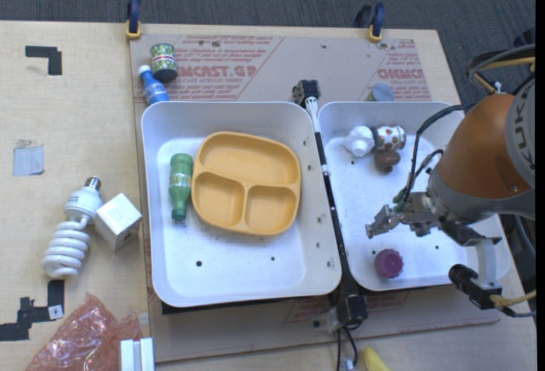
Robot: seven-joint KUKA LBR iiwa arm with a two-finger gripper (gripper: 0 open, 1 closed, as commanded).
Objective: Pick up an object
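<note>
Arm: it reaches in over the right bin (341,191) from that bin's right edge, the orange wrist band above its outer half, so the tool can come down on loose things inside.
Gripper (379,225): it hangs over the middle of the right bin, pointing toward the bin's left wall; nothing shows between its tips, and whether it is open or closed I cannot tell (the wrist and cables crowd it).
Purple ball (388,263): it lies near the front edge of the right bin, just below the gripper and apart from it; being the nearest loose thing, it looks the likeliest pick.
Brown ball (387,160): it rests toward the back edge of the right bin, touching or nearly touching the cup (391,138) and beside a white toy (360,141); that crowding would make a clean grasp harder.
Tray (247,184): the yellow divided tray lies flat in the middle of the left bin (221,271), too wide for a two-finger pinch except at its rim.
Bottle (180,184): the green bottle lies on its side between the tray and the left bin's left wall, a tight slot.
Bench: a bulb (71,227) and a white cube (117,220) sit at its left edge, outside both bins, probably beyond what the arm is meant to take.
Stage: my guess is an approach, nothing lifted.
</note>
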